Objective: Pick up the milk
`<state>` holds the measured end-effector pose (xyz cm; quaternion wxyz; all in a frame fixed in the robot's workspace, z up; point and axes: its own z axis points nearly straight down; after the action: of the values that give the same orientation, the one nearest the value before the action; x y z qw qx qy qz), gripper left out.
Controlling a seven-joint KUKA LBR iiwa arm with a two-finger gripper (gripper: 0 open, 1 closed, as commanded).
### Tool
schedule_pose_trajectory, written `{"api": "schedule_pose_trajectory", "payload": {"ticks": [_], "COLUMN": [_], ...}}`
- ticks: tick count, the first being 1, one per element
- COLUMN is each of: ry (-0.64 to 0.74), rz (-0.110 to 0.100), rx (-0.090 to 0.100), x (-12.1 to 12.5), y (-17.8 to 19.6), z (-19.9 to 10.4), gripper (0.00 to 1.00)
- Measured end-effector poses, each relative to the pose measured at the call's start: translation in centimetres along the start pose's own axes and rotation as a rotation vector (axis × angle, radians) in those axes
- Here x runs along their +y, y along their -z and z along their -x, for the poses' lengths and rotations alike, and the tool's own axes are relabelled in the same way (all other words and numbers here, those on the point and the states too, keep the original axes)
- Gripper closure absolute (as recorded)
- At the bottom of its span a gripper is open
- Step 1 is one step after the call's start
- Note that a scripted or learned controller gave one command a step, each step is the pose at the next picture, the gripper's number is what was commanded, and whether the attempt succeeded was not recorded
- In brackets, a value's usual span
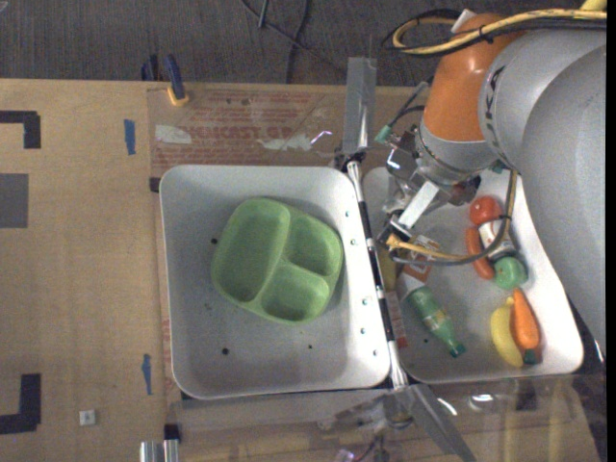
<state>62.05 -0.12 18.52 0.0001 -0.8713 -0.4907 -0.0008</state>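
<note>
Overhead view of two white bins on a bench. The left bin (183,287), at centre frame, holds a green divided plate (279,258). The right bin (566,352) lies at the right of the frame, touching the left bin along their shared edge.

The arm (549,94), with its orange band (462,75), enters from the upper right. The gripper (402,223) is low over the upper-left corner of the right bin. Whether it is apart, together or clamped cannot be told.

The milk (418,250) (a pale item with yellow marks, partly hidden, identity uncertain) lies just below the gripper, beside the bin's left wall.

Lower in the bin lie a green bottle (435,321), a banana (502,335) and a carrot (525,321).
</note>
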Motion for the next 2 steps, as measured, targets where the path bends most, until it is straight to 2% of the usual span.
{"api": "schedule_pose_trajectory", "payload": {"ticks": [1,2], "ry": [-0.001,-0.045], "rz": [-0.001,-0.004], "rx": [-0.001,-0.003], "x": [0.0,-3.8], "y": [-0.1,3.5], "z": [0.1,8.5], "gripper": [0.0,0.0]}}
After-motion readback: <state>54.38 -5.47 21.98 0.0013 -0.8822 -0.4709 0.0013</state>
